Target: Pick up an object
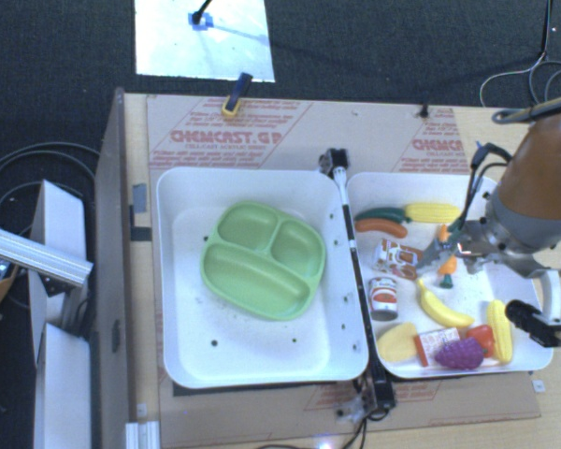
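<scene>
The arm came in from the right and the gripper (446, 251) hung low over the right bin (533, 358), right by a small orange carrot (446, 271). That bin was packed: corn cob (433, 212), hot dog (381, 220), a little can (383, 297), banana (442, 308), purple grapes (460, 353). Left bin (182, 279) just had a green divided plate (263, 260) sitting in it.

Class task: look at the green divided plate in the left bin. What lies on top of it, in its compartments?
Nothing lies on the green divided plate; its three compartments show bare. It rests on the left bin. Whatever is beneath the plate is covered and cannot be seen.
</scene>
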